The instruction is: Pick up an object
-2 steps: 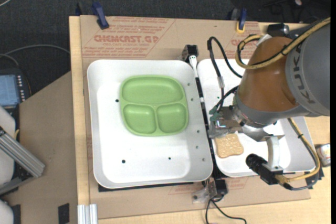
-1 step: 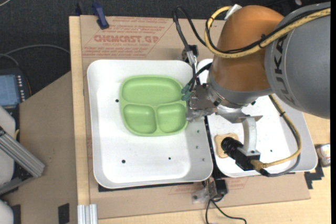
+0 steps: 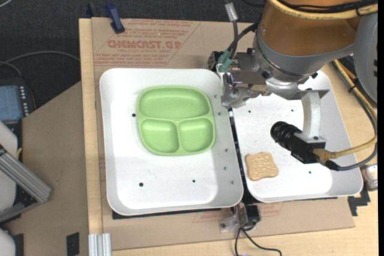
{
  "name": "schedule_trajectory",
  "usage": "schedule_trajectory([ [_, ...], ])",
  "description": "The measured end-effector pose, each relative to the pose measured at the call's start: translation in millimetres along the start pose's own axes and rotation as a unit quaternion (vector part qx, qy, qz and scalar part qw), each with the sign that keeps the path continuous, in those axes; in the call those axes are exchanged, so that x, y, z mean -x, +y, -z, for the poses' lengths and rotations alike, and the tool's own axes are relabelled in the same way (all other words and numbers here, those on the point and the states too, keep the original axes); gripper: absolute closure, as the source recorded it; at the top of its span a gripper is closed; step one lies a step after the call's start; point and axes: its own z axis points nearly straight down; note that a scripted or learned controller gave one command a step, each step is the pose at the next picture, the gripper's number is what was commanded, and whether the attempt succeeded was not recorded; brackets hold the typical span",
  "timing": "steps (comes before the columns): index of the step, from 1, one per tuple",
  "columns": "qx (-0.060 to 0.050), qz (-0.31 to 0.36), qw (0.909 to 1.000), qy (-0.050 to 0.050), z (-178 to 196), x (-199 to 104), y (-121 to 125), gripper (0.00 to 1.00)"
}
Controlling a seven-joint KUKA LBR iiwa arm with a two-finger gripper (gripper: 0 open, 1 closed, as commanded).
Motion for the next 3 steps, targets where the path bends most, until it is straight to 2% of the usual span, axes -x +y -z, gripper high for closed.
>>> schedule_trajectory([
  [1, -0.006, 0.003, 1.0000, -0.001, 23, -99, -1, 1.00],
  [2, -0.010, -0.006, 0.9999, -0.004, 8, -30, -1, 1.00],
  [3, -0.008, -0.002, 1.0000, -0.003, 19, -35, -1, 1.00],
])
